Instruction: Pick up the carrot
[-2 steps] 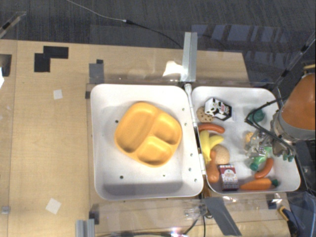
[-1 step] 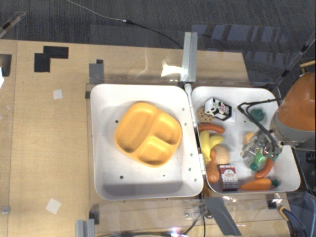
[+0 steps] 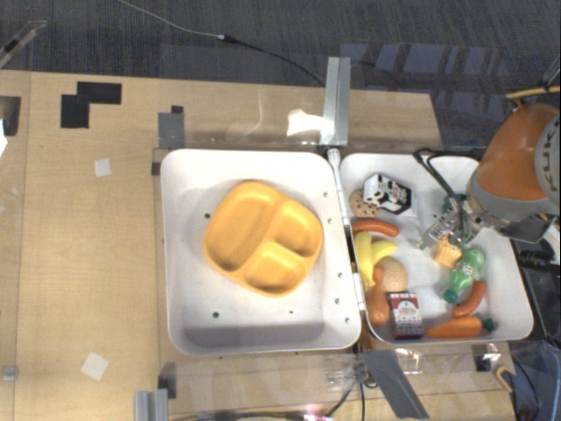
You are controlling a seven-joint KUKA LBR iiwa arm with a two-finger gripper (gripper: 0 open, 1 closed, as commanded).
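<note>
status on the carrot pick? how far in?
Done: the arm has reached into the right bin. In hand: nothing carrot-related; the gripper sits over a small yellow block near the bin's middle. Left: the carrot lies untouched at the bin's front edge, apart from the gripper, so the approach, grasp and lift all remain.

An orange carrot (image 3: 456,327) with a green end, a yellow divided plate (image 3: 263,237), and a seemingly black-and-white spotted toy (image 3: 385,193).
</note>
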